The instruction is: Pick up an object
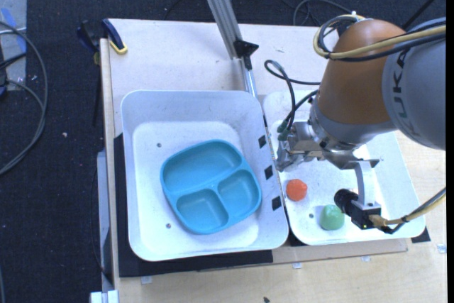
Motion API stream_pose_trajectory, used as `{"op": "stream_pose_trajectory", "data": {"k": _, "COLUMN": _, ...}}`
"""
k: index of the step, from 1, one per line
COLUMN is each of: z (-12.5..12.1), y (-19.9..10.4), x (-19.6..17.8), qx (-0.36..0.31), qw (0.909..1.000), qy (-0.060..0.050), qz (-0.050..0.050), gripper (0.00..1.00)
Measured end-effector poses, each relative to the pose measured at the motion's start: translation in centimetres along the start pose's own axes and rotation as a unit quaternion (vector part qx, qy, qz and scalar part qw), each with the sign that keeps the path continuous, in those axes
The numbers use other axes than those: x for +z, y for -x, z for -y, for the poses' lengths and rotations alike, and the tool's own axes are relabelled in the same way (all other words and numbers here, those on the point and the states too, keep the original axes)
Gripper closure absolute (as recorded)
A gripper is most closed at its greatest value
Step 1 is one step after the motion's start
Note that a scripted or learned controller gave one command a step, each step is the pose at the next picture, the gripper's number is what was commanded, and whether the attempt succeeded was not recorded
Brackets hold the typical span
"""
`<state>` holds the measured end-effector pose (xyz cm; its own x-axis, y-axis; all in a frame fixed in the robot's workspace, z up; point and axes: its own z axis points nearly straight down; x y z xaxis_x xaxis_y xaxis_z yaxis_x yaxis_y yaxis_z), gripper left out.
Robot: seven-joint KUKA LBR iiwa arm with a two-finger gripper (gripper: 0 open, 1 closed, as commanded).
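Observation:
A small orange ball (296,189) lies in the right bin (305,229), near its left wall. A green rounded object (330,217) sits a little to the right of it, close to the bin's front edge. My gripper (284,152) hangs over the right bin's left side, just above and left of the orange ball, beside the wall shared with the left bin. The bulky grey and orange wrist (362,81) hides much of the right bin. Nothing shows in the gripper's hold.
The left bin (142,117) holds a blue divided plate (210,185) at its middle. A black fitting with cables (357,209) hangs from the arm next to the green object. A slanted metal pole (220,0) stands behind the bins.

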<state>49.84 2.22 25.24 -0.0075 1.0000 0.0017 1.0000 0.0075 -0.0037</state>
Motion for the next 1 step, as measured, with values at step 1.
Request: {"op": "stream_pose_trajectory", "data": {"k": 1, "z": 0.07, "y": -4.58, "x": 1.38, "qx": 0.0, "qw": 1.0, "qy": 0.0, "qz": 0.0, "gripper": 1.0}}
